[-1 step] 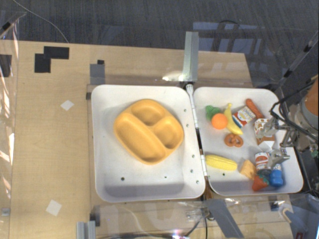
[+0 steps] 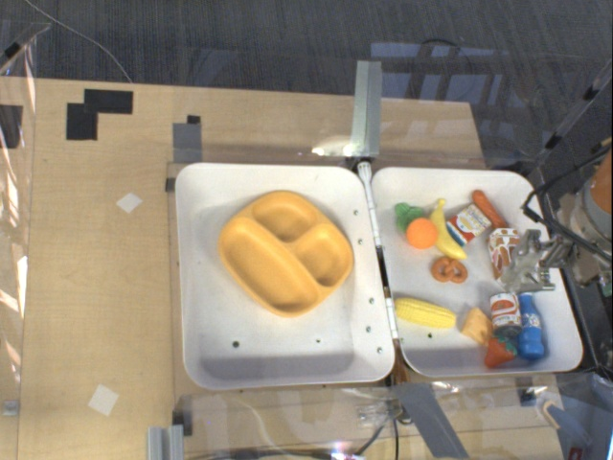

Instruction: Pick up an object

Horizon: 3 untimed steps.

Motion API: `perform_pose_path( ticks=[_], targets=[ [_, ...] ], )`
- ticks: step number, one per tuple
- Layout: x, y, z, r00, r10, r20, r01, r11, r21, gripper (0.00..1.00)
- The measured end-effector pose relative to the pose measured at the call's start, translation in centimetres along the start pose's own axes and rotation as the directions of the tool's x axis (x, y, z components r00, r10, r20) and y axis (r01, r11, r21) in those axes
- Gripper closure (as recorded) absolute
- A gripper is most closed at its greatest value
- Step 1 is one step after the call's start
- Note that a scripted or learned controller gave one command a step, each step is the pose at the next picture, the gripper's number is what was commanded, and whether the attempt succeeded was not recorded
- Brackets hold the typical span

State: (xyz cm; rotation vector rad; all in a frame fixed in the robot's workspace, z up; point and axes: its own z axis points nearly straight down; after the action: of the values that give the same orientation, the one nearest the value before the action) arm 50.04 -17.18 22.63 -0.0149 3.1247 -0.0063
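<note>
My gripper (image 2: 525,264) hangs over the right side of the right bin (image 2: 414,355), reaching in from the right edge. Just left of it stands a red-and-white carton (image 2: 502,247), and just below it a small red-and-white can (image 2: 505,308) and a blue bottle (image 2: 532,336). Further left lie a pretzel (image 2: 448,270), a banana (image 2: 446,234), an orange ball (image 2: 420,233), a green vegetable (image 2: 409,214), another red-and-white pack (image 2: 468,223) and a sausage (image 2: 487,208). A corn cob (image 2: 424,312), a tan wedge (image 2: 474,325) and a red piece (image 2: 498,353) sit near the front.
The left bin (image 2: 206,333) holds a yellow divided plate (image 2: 284,251). A metal divider (image 2: 378,257) runs between the two bins. Black cables and the arm's body crowd the right edge of the bench.
</note>
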Motion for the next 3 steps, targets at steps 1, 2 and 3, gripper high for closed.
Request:
perform_pose_path(
  ticks=[1,2,3],
  targets=[
    [-1.4,-3.4,5.9,0.721,0.693,-0.01,-0.693,0.721,0.006,1.0],
    [-7.3,-3.4,-0.6,0.781,0.624,-0.002,-0.624,0.781,0.001,1.0],
    [-16.6,-3.4,-11.0,0.8,0.599,0.004,-0.599,0.8,-0.002,1.0]
  ],
)
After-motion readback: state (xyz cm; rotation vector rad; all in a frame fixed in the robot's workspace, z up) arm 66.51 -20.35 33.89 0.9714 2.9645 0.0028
